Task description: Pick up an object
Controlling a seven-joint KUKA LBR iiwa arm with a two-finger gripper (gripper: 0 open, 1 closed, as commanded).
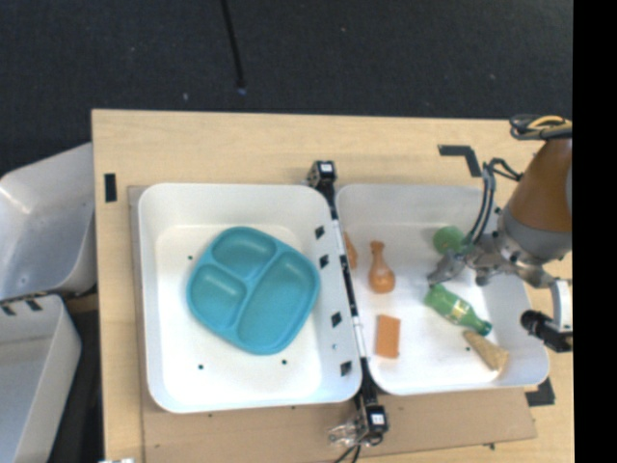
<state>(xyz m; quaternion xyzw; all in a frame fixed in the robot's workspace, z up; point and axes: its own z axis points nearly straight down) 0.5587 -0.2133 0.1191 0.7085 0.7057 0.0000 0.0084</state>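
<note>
The gripper (pixel 464 263) hangs low over the right bin (pixel 415 379), at the end of the grey arm (pixel 540 205) with its orange band. Its grey metal parts blur together from this slant, so whether it is open or closed cannot be told, and nothing can be seen held in it.

Just below the gripper, toward the near wall of the bin, lies the green bottle (pixel 457 308). It is glossy mid-green with a darker cap end, down on its side and slanted, the body nearer the gripper and the narrow end pointing away to the lower right. Whether the gripper touches it cannot be told. Just above the gripper sits a green rounded object (pixel 448 238), paler and soft-edged, partly hidden by the gripper's metal.

Beyond the bottle's narrow end, near it, lies a tan wedge (pixel 488 351). Well to the gripper's left stands a small orange vase-shaped piece (pixel 382 269), and below that a flat orange block (pixel 387 336), both apart from the bottle.

Farther left still, across the divider, the left bin (pixel 164 374) holds a blue divided plate (pixel 254 289), lying flat.
</note>
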